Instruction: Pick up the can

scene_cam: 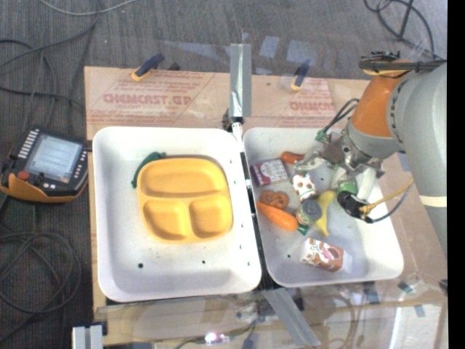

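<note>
- Nearest the camera, what is looking like the can (322, 254) is lying on its side at the front of the right bin (385, 267), close to the front wall and apart from the other things.
- Just behind it, a carrot (277, 217), a grey disc (311, 211) and a banana (323, 213) are crowding together mid-bin.
- Further back, the claw (328, 163) is hanging over the rear clutter, just above a white patterned pot (305, 186). It is well apart from the can, and I cannot tell whether it is wide or narrow.
- To the left, a yellow tray (185, 197) is sitting in the left bin (116, 267), clear of the job.
- Risks, as I am judging them:
  - The claw is sitting over the wrong things, so a straight descent is likely to close on the pot or the banana.
  - The can is lying sideways, so a grip along its round side is liable to roll it or squeeze it out.
  - The can is lying near the front wall, which is leaving little room on that side.
</note>
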Controlling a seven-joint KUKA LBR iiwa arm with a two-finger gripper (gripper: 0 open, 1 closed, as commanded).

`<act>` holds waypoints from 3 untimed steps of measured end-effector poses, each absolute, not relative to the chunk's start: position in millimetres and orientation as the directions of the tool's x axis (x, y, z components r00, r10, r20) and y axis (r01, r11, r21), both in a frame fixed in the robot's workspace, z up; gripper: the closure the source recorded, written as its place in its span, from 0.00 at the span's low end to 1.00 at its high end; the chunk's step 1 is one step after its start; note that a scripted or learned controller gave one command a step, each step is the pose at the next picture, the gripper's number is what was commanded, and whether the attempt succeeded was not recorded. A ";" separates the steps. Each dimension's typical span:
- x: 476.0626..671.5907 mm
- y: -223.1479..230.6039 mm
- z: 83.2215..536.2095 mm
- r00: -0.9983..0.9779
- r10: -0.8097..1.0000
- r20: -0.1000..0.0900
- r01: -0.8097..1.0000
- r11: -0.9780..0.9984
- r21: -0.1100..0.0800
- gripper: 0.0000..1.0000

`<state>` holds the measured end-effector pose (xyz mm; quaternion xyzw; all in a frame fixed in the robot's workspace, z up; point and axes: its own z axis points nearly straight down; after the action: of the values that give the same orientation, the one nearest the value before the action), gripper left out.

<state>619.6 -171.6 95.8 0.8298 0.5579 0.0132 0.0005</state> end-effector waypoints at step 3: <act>527.0 -174.7 90.7 0.394 0.919 0.001 0.919 -0.394 0.016 0.00</act>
<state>527.0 -174.7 90.7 0.8350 0.5502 0.0049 0.0062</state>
